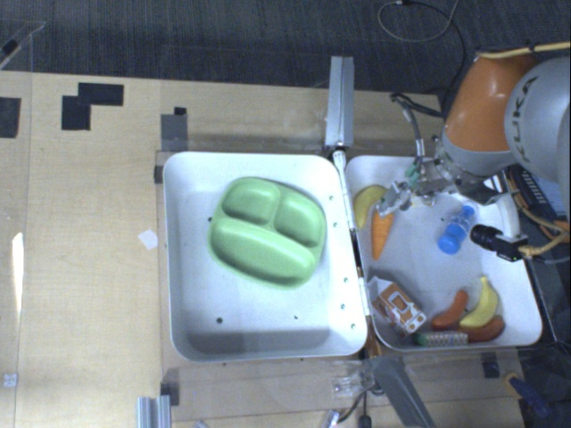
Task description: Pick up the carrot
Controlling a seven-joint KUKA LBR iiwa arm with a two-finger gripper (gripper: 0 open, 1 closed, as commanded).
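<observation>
Carrot [381, 234] beside a banana [366, 203] — claw [395, 201] just above, grip state unclear.

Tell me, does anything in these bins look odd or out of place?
Nothing looks spilled or broken. The green tray lies upside down in the left bin, askew to its walls. In the right bin the carrot lies near the gripper.
</observation>
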